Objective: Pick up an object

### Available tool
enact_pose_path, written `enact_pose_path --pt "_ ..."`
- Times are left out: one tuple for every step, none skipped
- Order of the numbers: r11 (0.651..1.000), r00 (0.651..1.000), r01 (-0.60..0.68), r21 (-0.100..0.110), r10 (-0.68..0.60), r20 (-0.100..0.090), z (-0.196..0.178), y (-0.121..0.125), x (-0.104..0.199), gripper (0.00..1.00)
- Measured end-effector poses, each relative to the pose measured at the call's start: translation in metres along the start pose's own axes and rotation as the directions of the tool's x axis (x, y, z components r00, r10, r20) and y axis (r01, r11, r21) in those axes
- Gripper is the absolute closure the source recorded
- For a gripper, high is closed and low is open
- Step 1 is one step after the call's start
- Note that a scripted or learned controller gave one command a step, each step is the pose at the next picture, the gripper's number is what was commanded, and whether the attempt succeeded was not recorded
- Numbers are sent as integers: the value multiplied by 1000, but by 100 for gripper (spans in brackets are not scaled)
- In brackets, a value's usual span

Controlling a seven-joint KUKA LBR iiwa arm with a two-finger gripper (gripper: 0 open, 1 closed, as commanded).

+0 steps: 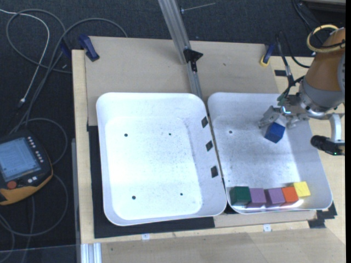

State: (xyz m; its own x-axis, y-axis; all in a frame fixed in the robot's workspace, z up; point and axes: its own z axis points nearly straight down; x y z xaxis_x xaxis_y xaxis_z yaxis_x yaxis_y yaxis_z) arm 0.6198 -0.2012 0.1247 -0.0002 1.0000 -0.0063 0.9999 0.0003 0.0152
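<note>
now the hand (pixel 278 122) grips a blue cube (pixel 274 131) above the right bin (pixel 241 152).

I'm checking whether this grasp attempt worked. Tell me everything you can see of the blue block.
The blue block is a small, plain cube-like piece, apparently solid-coloured, tilted so one corner points downward. It sits directly under the gripper, whose fingers appear to close around its top, over the right bin in its upper part. It looks lifted off the bin floor, though that is hard to confirm. It is well apart from the row of blocks along the bin's near wall.
</note>
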Motion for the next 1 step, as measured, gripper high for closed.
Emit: enact_pose_path --pt "1000 1000 0 18 1 -7 26 -6 -7 0"
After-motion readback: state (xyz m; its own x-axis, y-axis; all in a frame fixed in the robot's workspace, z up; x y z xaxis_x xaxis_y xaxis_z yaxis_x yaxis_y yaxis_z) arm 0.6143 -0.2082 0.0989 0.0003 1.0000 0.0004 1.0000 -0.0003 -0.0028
